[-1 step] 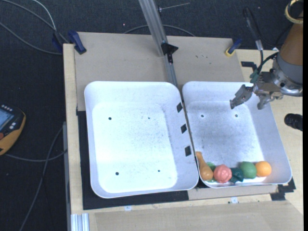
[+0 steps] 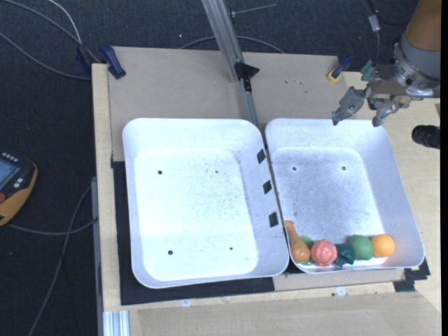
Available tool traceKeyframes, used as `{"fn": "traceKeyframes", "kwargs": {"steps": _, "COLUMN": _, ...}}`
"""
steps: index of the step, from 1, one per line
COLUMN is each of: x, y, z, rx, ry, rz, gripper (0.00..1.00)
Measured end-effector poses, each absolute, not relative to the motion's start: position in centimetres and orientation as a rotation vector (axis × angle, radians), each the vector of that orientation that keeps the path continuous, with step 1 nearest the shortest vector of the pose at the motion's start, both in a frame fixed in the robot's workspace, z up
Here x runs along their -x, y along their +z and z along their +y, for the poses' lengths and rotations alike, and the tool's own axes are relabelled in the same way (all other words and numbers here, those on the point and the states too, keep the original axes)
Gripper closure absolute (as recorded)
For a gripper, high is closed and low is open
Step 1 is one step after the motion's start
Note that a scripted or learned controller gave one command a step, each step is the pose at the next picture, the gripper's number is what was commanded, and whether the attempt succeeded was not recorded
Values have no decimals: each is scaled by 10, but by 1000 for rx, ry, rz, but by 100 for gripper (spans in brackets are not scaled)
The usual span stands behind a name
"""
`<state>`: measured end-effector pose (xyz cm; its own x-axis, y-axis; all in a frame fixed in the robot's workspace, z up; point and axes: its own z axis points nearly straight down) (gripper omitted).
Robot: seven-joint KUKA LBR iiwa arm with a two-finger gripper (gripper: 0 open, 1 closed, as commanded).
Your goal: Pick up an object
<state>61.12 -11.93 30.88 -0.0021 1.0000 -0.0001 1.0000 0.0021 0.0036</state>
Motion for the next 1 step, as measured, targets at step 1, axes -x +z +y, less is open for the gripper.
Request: {"fn": "traceKeyframes", "kwargs": {"steps": 1, "x": -621, "y": 328, "z": -172, "rx": -2223, "ry": 1, "rz": 2216, "gripper": 0}}
